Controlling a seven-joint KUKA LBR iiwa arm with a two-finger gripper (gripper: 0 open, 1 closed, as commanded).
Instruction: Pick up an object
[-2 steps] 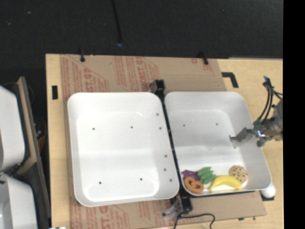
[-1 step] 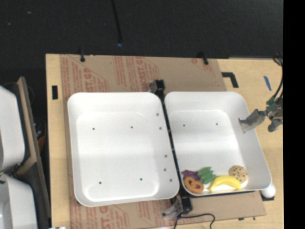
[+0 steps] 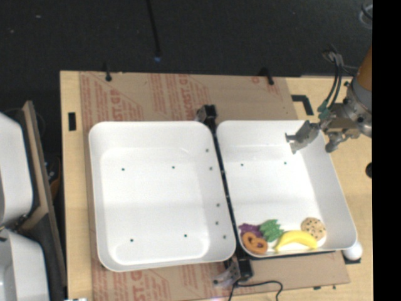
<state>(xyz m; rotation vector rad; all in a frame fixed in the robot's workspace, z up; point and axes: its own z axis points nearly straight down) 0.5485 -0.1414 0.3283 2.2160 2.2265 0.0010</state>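
Banana [image 3: 296, 240], cookie [image 3: 313, 229], grapes [image 3: 251, 229] and donut [image 3: 255, 244] crowd the right bin's [image 3: 269, 168] near edge, well below the jaws. I see the gripper [image 3: 318, 135] spread open, empty. Risk: fingers snag two toys or jam the wall.

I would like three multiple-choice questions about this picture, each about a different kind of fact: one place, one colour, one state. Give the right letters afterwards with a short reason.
1. Where do the small objects lie?
A. Near corner of the right bin
B. Middle of the left bin
C. On the cardboard

2. What colour is the banana?
A. Red
B. Yellow
C. Blue

3. What is the gripper doing?
A. Holding the banana
B. Holding the cookie
C. Holding nothing, above the right bin's far edge

Answers:
1 A, they cluster at that bin's near edge.
2 B, it is plainly yellow.
3 C, the fingers are spread apart with nothing between them, far from the objects.
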